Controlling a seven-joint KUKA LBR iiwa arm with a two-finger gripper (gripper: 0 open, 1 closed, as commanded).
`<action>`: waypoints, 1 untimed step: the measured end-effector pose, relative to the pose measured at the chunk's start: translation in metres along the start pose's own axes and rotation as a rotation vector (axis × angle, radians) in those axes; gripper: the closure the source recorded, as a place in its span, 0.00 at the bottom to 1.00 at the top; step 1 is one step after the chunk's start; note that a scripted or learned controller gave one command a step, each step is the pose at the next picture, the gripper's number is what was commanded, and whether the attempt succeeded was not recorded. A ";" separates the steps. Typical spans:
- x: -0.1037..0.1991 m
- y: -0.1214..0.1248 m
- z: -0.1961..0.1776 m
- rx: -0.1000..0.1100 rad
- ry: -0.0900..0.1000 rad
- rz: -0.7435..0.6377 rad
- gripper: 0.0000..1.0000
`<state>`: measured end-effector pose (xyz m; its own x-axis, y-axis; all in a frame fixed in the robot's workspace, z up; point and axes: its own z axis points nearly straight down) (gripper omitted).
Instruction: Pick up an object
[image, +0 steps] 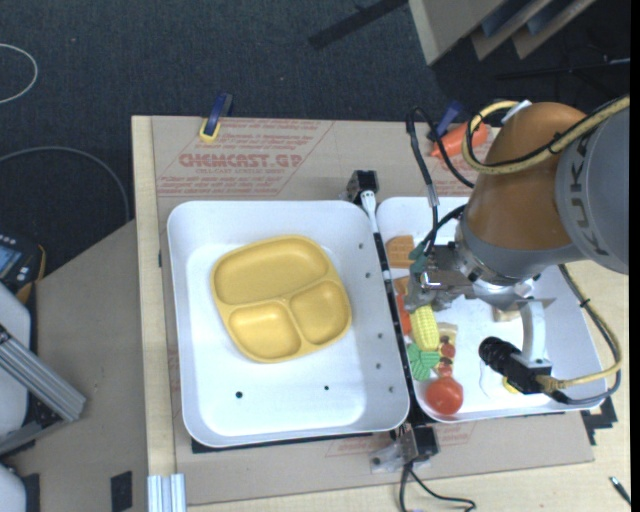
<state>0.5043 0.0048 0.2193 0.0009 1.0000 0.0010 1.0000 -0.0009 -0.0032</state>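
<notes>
Across the left bin lies a yellow divided plate. Right of the divider, in the right bin, sit an ear of corn and a red tomato near the front. Above them hangs my gripper, its state impossible to tell.

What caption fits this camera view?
Robot arm over right bin of toy food; yellow tray in left bin.
</notes>
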 end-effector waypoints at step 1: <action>0.011 0.010 -0.010 -0.005 -0.001 -0.003 1.00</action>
